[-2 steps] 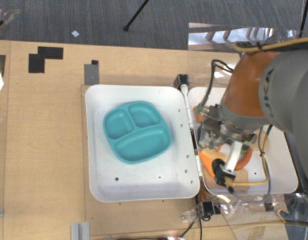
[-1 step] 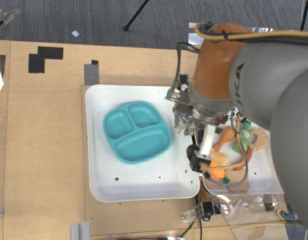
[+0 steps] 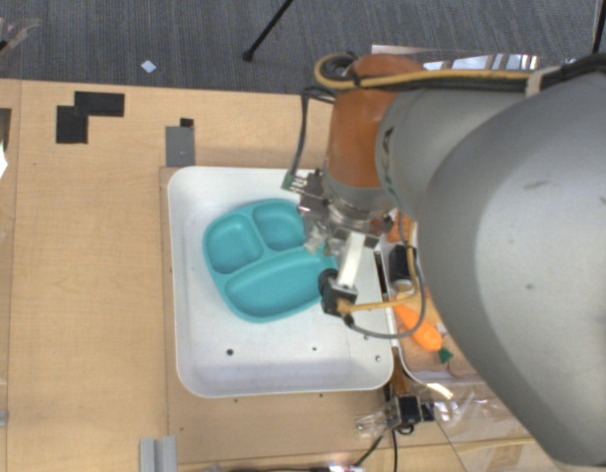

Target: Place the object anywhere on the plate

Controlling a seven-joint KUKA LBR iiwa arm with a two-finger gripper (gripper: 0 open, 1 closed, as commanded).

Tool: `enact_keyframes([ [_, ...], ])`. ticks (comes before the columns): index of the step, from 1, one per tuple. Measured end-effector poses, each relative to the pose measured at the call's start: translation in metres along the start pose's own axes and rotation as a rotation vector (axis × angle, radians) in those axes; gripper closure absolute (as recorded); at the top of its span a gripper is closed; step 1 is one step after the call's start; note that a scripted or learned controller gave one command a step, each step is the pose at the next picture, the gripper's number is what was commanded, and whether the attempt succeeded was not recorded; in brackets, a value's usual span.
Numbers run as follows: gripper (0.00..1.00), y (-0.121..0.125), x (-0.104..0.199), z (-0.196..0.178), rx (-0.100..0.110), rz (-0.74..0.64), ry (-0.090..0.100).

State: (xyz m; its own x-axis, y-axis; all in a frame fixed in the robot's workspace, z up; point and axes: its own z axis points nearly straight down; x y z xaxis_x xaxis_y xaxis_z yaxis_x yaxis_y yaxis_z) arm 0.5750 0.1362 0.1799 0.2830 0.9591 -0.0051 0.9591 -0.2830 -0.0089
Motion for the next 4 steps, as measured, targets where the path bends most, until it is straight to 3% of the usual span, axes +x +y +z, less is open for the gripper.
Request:
enact_keyframes([
  [1, 1.0, -0.006, 0.108, -0.003, -0.005, 0.114, 0.008],
  [2, 1.0, 0.022, 0.11, -0.119, -0.012, 0.511, 0.012],
  [3, 1.0, -0.004, 0.103, -0.158, -0.01, 0.024, 0.006],
  [4, 0.0, -0.004, 0.103, -0.157, -0.009, 0.024, 0.004],
])
